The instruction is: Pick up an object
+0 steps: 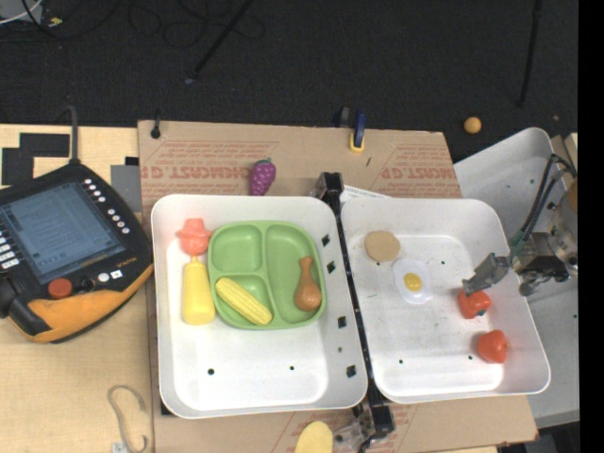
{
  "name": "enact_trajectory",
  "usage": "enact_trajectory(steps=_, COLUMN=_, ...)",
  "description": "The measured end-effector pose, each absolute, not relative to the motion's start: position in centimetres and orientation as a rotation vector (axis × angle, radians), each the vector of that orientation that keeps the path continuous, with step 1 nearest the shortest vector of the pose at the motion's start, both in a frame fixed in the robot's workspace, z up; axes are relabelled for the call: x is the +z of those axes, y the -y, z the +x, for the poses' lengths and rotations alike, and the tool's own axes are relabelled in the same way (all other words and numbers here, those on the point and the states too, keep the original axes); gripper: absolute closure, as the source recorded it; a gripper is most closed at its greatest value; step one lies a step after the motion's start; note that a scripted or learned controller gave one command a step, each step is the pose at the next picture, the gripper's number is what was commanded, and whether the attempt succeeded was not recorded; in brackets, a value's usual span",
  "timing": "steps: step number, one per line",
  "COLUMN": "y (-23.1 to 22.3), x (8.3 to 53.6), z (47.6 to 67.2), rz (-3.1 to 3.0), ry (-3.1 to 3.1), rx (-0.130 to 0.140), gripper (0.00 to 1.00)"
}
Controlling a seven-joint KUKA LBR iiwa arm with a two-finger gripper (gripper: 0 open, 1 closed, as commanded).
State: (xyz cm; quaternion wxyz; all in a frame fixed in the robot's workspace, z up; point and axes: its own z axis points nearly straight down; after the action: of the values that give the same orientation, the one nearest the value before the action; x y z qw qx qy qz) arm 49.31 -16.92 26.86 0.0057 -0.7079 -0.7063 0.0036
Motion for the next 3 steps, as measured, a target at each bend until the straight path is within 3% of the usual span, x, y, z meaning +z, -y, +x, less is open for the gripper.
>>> enact_trajectory(steps=1, y=17.0, x=27.5, z=49.5, rz=-2.22, ry=2.22, rx=0.002, gripper=0.0)
enact_trajectory(steps=3, y=16.5, x=14.8, z=49.8, rz=-2.215, ry=2.218, rx=0.005, gripper=0.0)
